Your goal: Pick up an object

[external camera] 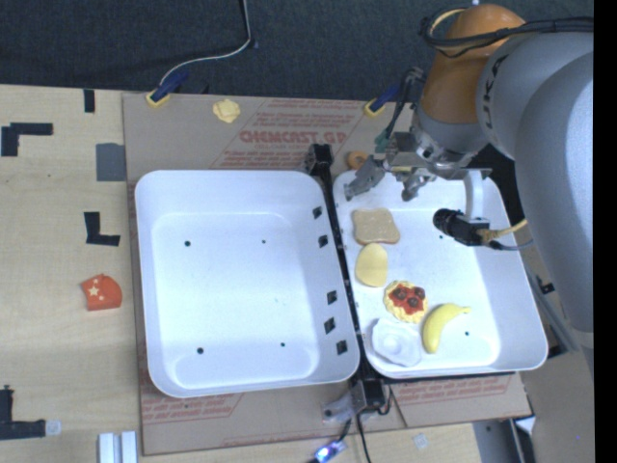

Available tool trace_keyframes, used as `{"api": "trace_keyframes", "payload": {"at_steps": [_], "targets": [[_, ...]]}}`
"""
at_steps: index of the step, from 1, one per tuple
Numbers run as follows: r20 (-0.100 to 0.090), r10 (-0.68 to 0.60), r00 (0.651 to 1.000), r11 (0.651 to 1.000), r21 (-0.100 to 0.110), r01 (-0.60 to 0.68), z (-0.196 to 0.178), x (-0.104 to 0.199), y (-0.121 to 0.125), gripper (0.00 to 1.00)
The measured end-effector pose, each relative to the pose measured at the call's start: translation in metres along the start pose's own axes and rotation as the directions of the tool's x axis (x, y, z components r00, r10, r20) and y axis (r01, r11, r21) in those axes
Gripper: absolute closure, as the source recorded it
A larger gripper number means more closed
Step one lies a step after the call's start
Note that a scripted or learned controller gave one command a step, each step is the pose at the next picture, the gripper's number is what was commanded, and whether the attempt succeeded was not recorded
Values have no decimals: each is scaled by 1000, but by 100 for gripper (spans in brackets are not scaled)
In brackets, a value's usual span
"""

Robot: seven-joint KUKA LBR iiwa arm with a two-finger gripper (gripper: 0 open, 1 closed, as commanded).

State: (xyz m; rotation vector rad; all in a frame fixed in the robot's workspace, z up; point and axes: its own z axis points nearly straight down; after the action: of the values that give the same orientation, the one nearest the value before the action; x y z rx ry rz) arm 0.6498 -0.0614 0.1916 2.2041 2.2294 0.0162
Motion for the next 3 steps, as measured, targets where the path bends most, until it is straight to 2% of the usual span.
{"api": "trace_keyframes", "payload": {"at_steps": [1,2,3], "targets": [[-3,-3,1000,1000,-1,3,-105,118,23,0],[5,8,1000,1000,13,-8,-107,109,21,100],[0,5,1000,1000,7,-5,-163,149,22,100]]}}
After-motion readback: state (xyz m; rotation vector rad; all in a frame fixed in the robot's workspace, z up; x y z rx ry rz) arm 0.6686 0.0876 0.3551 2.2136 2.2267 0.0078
